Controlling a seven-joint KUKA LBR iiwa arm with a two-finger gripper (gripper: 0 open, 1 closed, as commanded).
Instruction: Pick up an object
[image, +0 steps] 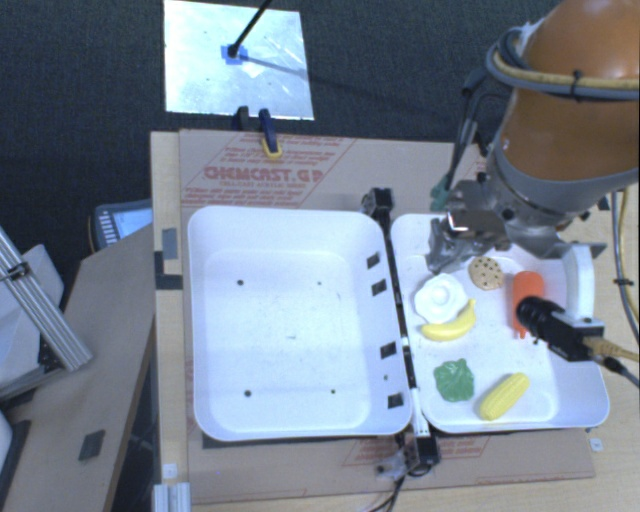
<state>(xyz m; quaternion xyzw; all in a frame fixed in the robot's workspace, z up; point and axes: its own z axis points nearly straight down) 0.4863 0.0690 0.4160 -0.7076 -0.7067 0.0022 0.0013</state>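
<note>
The claw (447, 243) hangs over the far left part of the right bin (590, 400), under the grey wrist and the orange band (580, 45) of the arm (555, 150); I cannot tell whether it is released or clenched, and nothing shows in it.

All the task's things lie in the right bin. Nearest is one yellow corn cob (503, 395), lying at a slant toward the near right. Just left of it is one green, knobbly lettuce piece (454, 380). Farther in lies one yellow banana (450, 323), curved, touching the near edge of one white fried egg with a pale yolk (440, 297). Right of these, one orange carrot (526, 290) stands partly behind a black fitting (552, 328) that reaches in from the right. Farthest, near the claw, is one round tan cookie with dark chips (486, 272).

The left bin (290, 320) is white, with a few dark specks on its floor. The two bins sit side by side on a brown cardboard sheet (270, 172) with red lettering, on a pale table (165, 200). Beyond it lie dark carpet (90, 90) and one shiny silver sheet (238, 60).
</note>
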